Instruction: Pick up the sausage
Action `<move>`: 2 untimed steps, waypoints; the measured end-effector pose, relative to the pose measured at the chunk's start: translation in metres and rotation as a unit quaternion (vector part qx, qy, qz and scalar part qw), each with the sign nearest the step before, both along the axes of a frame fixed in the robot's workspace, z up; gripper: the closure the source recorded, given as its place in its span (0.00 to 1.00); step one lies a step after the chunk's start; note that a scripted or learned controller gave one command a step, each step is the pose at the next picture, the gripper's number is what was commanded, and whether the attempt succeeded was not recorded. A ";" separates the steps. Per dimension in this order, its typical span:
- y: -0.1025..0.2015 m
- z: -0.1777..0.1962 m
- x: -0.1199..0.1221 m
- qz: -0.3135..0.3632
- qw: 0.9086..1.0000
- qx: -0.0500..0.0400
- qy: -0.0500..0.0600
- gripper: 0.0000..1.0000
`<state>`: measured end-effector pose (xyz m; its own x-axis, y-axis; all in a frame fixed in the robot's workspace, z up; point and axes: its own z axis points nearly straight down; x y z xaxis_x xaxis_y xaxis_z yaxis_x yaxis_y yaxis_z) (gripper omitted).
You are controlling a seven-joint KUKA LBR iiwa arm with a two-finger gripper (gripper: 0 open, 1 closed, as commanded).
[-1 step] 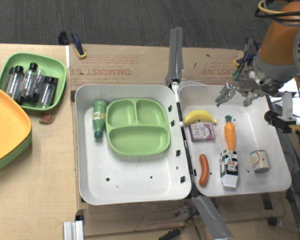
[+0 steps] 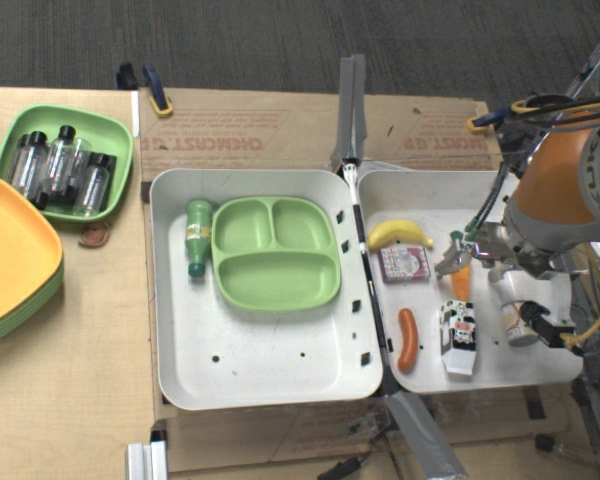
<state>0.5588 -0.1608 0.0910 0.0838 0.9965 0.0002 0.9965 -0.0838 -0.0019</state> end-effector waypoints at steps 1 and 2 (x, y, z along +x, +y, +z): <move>-0.001 0.009 0.000 -0.002 1.000 0.000 0.001 1.00; 0.065 0.147 -0.008 -0.081 0.997 -0.001 0.000 1.00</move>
